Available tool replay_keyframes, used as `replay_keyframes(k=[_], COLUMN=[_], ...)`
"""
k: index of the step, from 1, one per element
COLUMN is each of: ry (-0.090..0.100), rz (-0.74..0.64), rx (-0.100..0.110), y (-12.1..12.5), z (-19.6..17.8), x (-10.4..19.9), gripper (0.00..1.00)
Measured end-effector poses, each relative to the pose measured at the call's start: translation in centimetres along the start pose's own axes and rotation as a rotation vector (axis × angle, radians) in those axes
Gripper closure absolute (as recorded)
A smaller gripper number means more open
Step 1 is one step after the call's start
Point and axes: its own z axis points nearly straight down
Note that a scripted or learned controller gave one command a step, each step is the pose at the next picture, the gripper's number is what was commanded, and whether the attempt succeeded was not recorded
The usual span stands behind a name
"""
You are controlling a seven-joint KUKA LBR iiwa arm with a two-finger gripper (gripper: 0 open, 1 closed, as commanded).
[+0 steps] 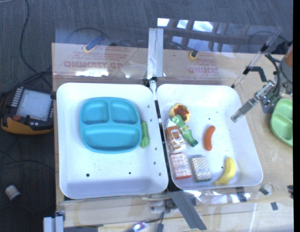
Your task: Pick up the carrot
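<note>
A: Where does our carrot (pixel 208 137) lie?

B: In the right bin (pixel 247 129), a little right of the bin's middle. It is a short orange piece lying nearly upright in the frame, on bare white floor, touching nothing.

A: How do we expect it to handle?

B: We judge it a light toy, stiff and smooth, rounded, so it may roll or slip out if pinched near a tapered end. We would close across its thick middle, jaws set to its left and right, coming straight down.

A: What crowds it?

B: Little. A green bottle (pixel 189 137) lies near on its left, next to an orange carton (pixel 174 139). Below it in the frame sit a speckled packet (pixel 201 168) and a banana (pixel 227 171), both apart from it. Further up and left is a small cluster of toy food (pixel 180 112).

A: And our gripper (pixel 239 112)?

B: It hangs over the upper right part of the same bin, up and right of the carrot, holding nothing that we can see. Whether it is open or closed we cannot tell from this slant.

A: The left bin (pixel 67 144)?

B: It holds a blue divided plate (pixel 110 123) with a green pod (pixel 144 134) just beside its right edge. None of that concerns us.
</note>
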Motion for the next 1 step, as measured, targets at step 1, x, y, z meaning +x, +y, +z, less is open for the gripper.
replay_keyframes(k=[1], ry=[0.002], rz=[-0.027], rx=[0.001], y=[1.70], z=[15.41], x=[0.32], gripper=[0.00])
